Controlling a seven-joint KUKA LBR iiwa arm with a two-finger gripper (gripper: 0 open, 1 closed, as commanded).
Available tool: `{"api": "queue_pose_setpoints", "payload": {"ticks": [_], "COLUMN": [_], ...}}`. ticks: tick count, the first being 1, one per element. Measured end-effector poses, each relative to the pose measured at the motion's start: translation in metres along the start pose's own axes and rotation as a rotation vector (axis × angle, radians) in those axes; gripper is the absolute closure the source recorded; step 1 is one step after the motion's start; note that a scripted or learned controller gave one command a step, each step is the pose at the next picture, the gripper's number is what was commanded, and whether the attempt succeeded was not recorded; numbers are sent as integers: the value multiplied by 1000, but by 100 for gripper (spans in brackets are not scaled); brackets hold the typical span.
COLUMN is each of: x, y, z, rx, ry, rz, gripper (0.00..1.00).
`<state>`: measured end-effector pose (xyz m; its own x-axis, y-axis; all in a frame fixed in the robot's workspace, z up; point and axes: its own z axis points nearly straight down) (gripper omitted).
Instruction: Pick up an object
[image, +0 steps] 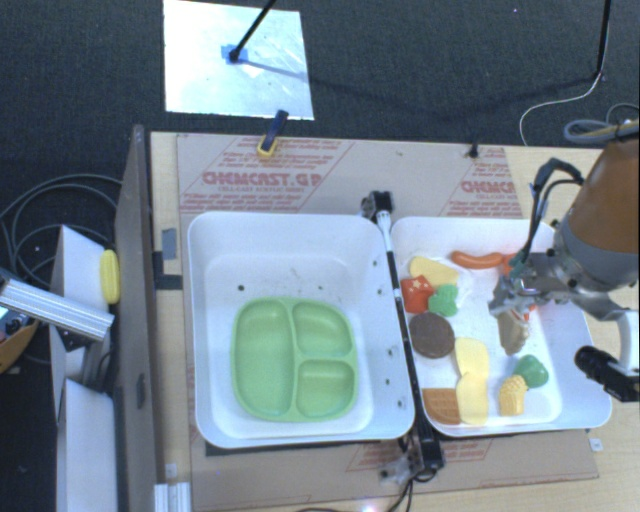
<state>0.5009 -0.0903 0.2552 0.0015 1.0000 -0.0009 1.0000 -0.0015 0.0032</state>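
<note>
White bins (300, 235) sit on printed cardboard (330, 170); jaws' (513, 312) opening cannot be told.

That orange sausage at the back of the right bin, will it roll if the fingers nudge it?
Probably. The sausage looks round and smooth, so it may roll or slip. It appears small, likely light plastic. It lies near the bin wall, which could stop it.

Single fixed camera above the bench (300, 165), slanting down over both bins (290, 235).
</note>
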Motion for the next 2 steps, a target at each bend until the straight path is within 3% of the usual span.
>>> {"api": "queue_pose_setpoints", "payload": {"ticks": [1,2], "x": [-17,17], "y": [44,12], "z": [16,14], "rx": [-1,3], "ry": [-1,2], "rz": [-3,-7], "gripper": [100,100]}}
